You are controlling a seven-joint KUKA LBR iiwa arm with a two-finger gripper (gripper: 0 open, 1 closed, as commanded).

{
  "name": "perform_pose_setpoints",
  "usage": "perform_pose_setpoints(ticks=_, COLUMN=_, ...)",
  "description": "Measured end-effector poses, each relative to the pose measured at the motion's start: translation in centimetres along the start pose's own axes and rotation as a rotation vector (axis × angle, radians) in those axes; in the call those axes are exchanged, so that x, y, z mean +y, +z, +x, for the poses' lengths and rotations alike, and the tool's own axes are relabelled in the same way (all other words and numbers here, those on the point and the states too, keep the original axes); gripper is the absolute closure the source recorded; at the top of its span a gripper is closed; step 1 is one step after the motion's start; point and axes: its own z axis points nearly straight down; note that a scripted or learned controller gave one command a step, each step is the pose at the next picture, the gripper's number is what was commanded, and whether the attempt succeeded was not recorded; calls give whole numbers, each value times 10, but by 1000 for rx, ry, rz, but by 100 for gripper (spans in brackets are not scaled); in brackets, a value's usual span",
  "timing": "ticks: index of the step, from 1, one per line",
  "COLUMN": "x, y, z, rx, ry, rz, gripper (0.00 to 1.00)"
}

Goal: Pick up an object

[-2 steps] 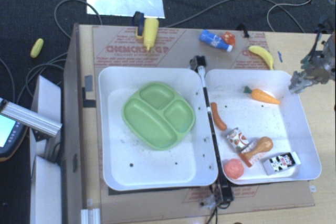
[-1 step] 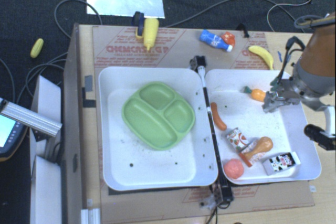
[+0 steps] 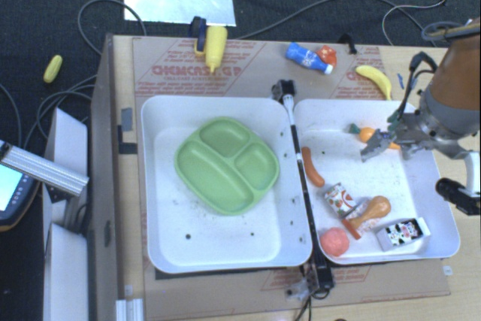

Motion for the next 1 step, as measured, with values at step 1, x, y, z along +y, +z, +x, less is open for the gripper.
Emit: perform_pose_setpoints(ticks=1, x=-22, y=87, z=-24, rx=0, ry=2, rz=2, gripper=0)
